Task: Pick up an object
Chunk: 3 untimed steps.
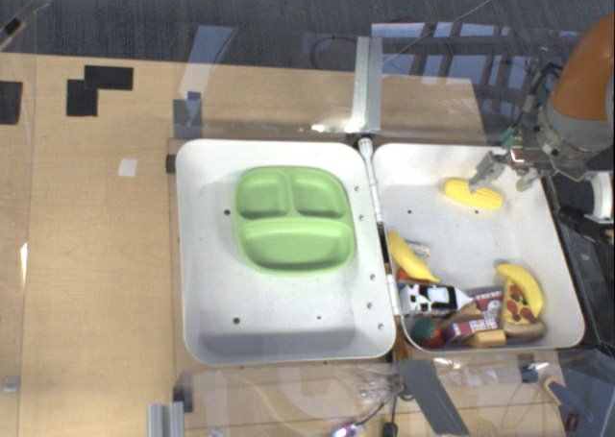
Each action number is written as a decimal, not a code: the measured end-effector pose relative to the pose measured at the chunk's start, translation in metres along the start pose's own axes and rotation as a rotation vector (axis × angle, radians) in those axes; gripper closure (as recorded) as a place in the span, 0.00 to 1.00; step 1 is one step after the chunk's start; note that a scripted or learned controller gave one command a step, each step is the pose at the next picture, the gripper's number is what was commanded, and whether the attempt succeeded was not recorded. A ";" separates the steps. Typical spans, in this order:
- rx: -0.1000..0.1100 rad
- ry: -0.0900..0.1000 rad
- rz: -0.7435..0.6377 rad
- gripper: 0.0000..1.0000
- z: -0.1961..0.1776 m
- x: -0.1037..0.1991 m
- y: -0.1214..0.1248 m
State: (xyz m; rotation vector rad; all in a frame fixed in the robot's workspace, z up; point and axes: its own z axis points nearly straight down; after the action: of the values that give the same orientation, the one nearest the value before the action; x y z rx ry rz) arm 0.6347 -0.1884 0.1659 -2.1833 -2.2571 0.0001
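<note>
reaching in from the right, hung over the far right corner of the right bin (pixel 567 262), grey arm with orange band (pixel 588 80) at the frame edge. carried a gripper (pixel 503 171) with fingers spread wide, nothing between them; left fingertip (pixel 479 179) sat just at the far edge of a flat yellow piece (pixel 473 194), touching or barely above, could not tell which. lay alone on bare white floor in the far part of that bin, that yellow piece, well apart from everything else.

crowded the near end of the same bin: a banana (pixel 408 258) slanted against the left wall, a black-and-white item (pixel 427 299) just below it, a second banana (pixel 524 285) curved near the right wall, a pizza-slice toy (pixel 520 313) touching it, a brown block (pixel 477 327) and something red and green (pixel 434 334) jammed in the near corner, too blurred to name.

held, in the left bin (pixel 207 329), a green divided plate (pixel 293 218), flat, near the middle, two small compartments on the far side and one long one on the near side. stood side by side on a tan bench (pixel 86 253), both bins, a metal divider (pixel 368 89) rising at their far junction.
</note>
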 end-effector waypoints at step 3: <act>-0.007 -0.003 -0.096 1.00 0.063 0.007 0.039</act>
State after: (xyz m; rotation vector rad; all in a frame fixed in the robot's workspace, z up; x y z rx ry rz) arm 0.6733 -0.1802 0.1031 -2.0770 -2.3652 -0.0050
